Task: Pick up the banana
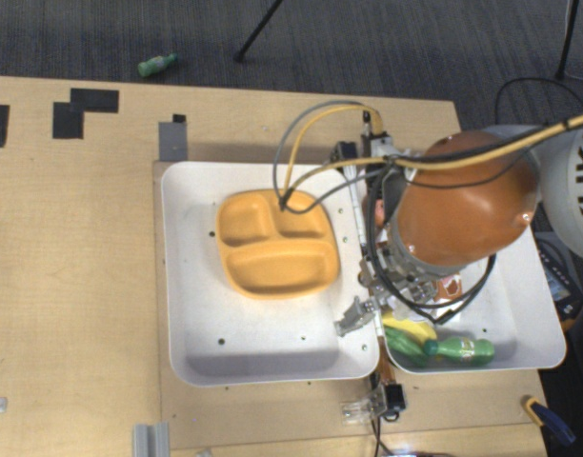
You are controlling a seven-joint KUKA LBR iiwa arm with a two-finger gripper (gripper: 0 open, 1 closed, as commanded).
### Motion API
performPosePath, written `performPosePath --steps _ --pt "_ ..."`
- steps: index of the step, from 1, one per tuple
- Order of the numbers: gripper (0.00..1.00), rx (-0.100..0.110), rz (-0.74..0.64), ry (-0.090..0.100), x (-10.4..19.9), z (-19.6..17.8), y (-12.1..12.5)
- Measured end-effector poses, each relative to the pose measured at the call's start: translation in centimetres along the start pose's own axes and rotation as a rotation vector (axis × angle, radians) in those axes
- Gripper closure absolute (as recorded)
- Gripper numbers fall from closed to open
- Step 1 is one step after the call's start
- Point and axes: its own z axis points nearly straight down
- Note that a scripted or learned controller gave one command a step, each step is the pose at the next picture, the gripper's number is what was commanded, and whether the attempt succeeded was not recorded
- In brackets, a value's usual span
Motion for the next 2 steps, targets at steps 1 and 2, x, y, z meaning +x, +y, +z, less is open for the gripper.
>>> performPosePath --steps 1,2 --pt "0.0 0.001 -0.238 0.001 2.4 0.0 0.5" --pt "1.0 0.005 -0.235 0.0 2.3 -1.1 0.3"
